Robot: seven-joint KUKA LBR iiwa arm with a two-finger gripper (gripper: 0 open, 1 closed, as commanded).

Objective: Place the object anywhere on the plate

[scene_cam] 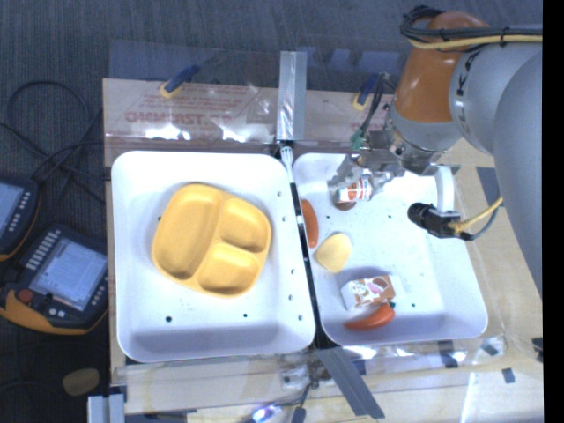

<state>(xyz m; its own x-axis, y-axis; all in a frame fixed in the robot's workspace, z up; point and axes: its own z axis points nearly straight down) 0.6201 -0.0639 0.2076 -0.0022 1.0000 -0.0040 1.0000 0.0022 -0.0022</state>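
The claw is low over the back of the right bin, near the wall between the two bins. A small can with a white and red label sits right at its tip. The can looks like it is between the fingers, but the view is too blurry there to be sure, so I cannot tell if the claw is squeezing it or not.

There are two white bins. The left bin has one yellow plate in it. The plate has three sections and nothing is on it. The plate is well apart from the claw, on the other side of the middle wall.

The right bin has five things. One is the can by the claw. One is a sausage lying along the left wall of the bin. One is a pale yellow round thing just beside the sausage. One is a little white box with a picture on it, near the front. One is a red pepper touching the front of the box.
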